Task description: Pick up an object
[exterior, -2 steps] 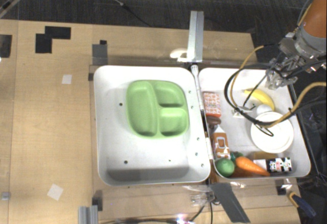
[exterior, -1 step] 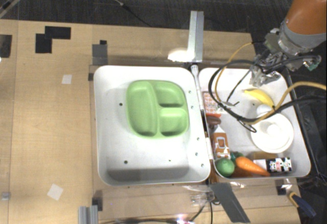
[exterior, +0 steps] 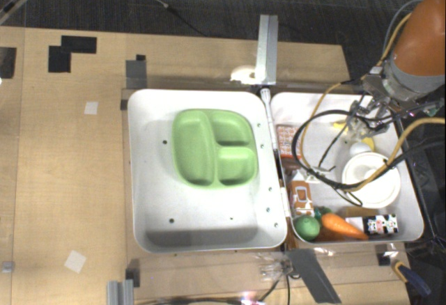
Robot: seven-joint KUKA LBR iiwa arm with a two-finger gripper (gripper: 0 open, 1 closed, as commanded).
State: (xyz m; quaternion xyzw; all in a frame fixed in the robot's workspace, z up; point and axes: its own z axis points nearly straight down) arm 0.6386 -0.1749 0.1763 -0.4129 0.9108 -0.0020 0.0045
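Several small things lie in the right bin (exterior: 417,223), any of which could be the pick: a carrot (exterior: 340,225) and a green ball (exterior: 306,227) at the near edge, a small black-and-white box (exterior: 380,225) to the carrot's right, a white bowl (exterior: 369,175) in the middle, and flat brown packets (exterior: 300,198) along the left wall. The left bin (exterior: 146,178) bears a green divided tray (exterior: 212,147). The arm (exterior: 418,46) hangs over the far right corner of the right bin, its cables looping down across the bowl. The gripper (exterior: 367,114) sits low among the wires just beyond the bowl; whether it is open or closed, I cannot tell. Nothing appears lifted, so the step in hand looks like the approach. Next, the gripper likely needs to settle squarely over one thing, perhaps the bowl's rim nearest it, and close on it.
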